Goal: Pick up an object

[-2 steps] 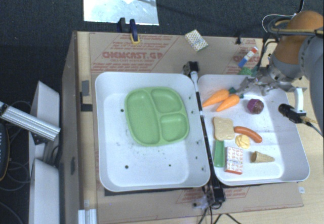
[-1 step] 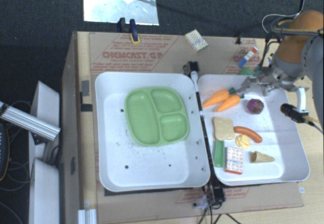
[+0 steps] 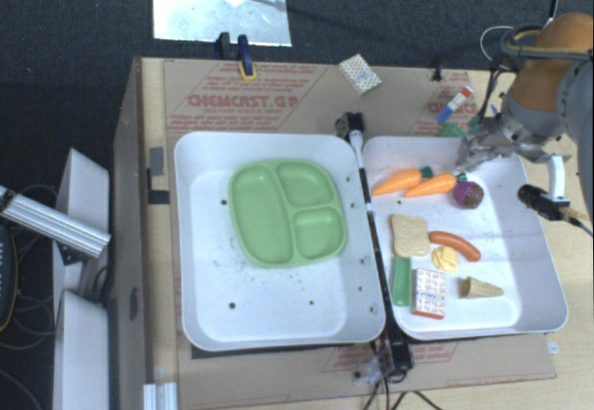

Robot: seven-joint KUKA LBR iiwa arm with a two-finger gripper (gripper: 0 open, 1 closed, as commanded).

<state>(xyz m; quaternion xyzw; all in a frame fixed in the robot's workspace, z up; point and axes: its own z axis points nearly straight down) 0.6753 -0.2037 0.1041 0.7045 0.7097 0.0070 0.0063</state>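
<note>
The right bin (image 3: 538,255) holds toy foods: two orange carrots (image 3: 416,182), a purple onion (image 3: 468,193), a bread slice (image 3: 409,234), a red sausage (image 3: 455,246), a small yellow piece (image 3: 445,259), a cone (image 3: 481,288), a green bar (image 3: 401,280) and a red-and-white box (image 3: 429,293). My gripper (image 3: 470,154) hangs over the bin's far edge, just above the right carrot's leafy end and the onion. Nothing shows in its grasp.
The left bin (image 3: 204,306) carries a green divided plate (image 3: 288,211). Behind the bins on the cardboard lie a small patterned block (image 3: 359,73), a blue-and-yellow clamp (image 3: 243,56) and a red-blue item (image 3: 452,108). The arm's body (image 3: 548,83) fills the upper right.
</note>
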